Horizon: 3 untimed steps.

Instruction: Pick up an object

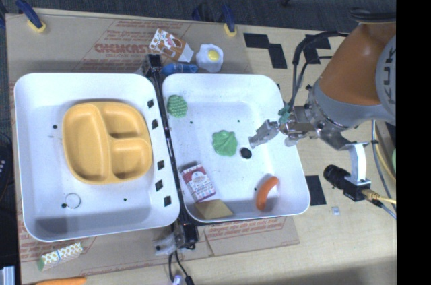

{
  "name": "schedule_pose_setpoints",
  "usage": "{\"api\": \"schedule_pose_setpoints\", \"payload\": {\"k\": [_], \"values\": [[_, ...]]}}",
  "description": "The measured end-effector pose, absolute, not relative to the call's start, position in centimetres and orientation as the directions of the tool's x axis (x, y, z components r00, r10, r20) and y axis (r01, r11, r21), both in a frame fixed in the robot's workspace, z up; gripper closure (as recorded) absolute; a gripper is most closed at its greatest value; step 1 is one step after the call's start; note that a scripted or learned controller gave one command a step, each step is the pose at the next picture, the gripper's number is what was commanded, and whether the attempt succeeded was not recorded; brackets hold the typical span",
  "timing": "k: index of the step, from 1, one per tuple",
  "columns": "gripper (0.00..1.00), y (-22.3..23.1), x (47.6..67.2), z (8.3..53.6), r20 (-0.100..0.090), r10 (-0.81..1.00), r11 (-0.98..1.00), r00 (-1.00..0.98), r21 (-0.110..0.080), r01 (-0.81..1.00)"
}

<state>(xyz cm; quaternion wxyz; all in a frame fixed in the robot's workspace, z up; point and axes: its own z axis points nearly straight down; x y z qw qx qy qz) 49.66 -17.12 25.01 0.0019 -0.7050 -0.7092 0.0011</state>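
The right bin [269, 91] holds several small objects. A green leafy piece [224, 142] lies near its middle, with a small black object [246, 153] just right of it. A round green scrubber [177, 105] sits at the bin's upper left. A red and white box [198, 182] and a tan slab [214, 209] lie at the lower left, and an orange sausage-shaped object [267, 191] at the lower right. My gripper [262, 135] hangs over the bin's right side, just right of the leafy piece and above the black object. Nothing is seen held in it.
The left bin [34, 95] holds a yellow divided tray [108, 140] and a small clear ring [72, 200]. Behind the bins lie a snack packet [166, 42], a blue item [178, 68] and a yellow-white object [211, 56]. A wrapped packet [60, 255] lies at the front left.
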Motion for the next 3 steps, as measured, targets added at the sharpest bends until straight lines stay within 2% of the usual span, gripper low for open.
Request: {"api": "schedule_pose_setpoints", "payload": {"k": [1,2,3], "values": [[0.0,-18.4,47.6,15.7,0.003,0.982,0.187,-0.187,-0.004,0.982],[0.0,-21.1,47.6,9.1,0.004,0.916,0.402,-0.402,-0.003,0.916],[0.0,-16.8,47.6,9.1,0.005,0.858,0.514,-0.514,-0.003,0.858]]}}
